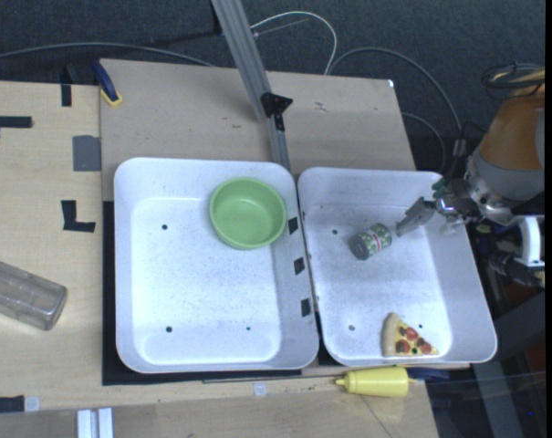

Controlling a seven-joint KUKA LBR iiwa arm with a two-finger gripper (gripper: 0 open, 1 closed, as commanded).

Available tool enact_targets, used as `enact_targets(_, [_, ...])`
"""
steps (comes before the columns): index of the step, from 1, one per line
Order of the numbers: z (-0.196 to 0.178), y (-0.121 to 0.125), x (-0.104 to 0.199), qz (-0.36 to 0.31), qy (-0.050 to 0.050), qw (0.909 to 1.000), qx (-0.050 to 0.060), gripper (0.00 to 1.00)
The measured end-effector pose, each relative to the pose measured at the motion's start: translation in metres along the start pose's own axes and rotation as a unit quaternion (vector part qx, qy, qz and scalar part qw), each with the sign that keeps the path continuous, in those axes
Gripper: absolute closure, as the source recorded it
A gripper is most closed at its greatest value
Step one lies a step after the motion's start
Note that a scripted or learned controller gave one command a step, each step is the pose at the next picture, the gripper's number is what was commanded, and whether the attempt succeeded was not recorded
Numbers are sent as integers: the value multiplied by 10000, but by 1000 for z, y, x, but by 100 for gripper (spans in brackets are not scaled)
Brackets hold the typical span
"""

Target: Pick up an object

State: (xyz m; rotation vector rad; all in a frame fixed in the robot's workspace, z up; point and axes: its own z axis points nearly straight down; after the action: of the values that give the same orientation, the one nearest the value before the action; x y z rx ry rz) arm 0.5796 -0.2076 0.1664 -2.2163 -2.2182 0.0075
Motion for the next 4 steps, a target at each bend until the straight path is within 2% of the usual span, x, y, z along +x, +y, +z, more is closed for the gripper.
enact_targets(1, [63, -6, 7, -5, 5, 10000, 5, 0])
enact_targets(2, [49, -4, 7, -11, -1, 10000, -25, 100])
enact_targets(3, [3, 2, 1, 0, -11, 10000, -51, 100])
enact_targets(4, [-47, -6, -2, 4, -13, 10000, -57, 100])
